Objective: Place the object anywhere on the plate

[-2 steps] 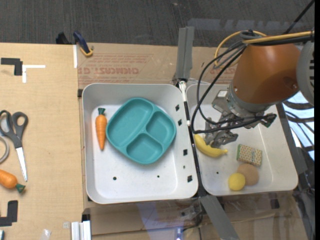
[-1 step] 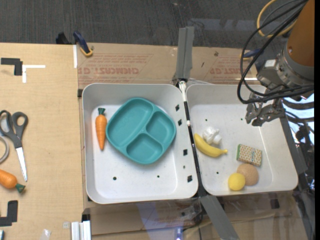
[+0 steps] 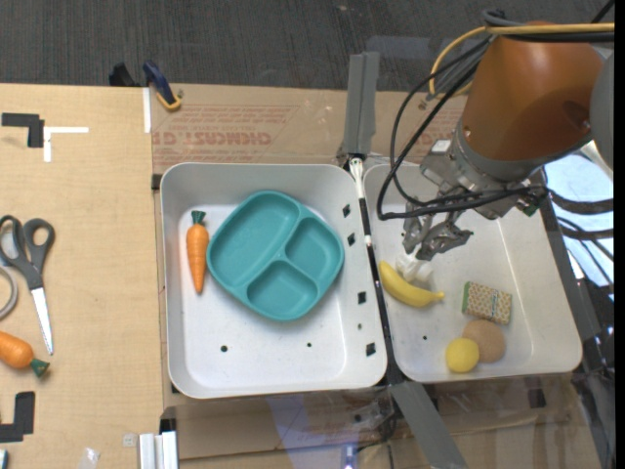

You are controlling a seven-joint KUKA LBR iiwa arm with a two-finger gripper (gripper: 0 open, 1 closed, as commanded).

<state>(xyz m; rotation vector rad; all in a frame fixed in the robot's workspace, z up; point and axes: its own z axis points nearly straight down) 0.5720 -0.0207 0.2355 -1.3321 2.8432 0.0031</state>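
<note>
Bright, even overhead light, soft shadows, sharp focus throughout.

You cannot read whether the gripper (image 3: pixel 427 245) is open, since its dark fingers blur together right of centre; the arm (image 3: pixel 527 86) runs off the upper right edge, and its bulk hides the far corner of the right bin (image 3: pixel 547 350); at the left edge a ring (image 3: pixel 6 291) and a second carrot (image 3: pixel 18 352) are each cut off; the brown lump (image 3: pixel 485 340) beside the lemon (image 3: pixel 463 356) is too indistinct to name.
</note>
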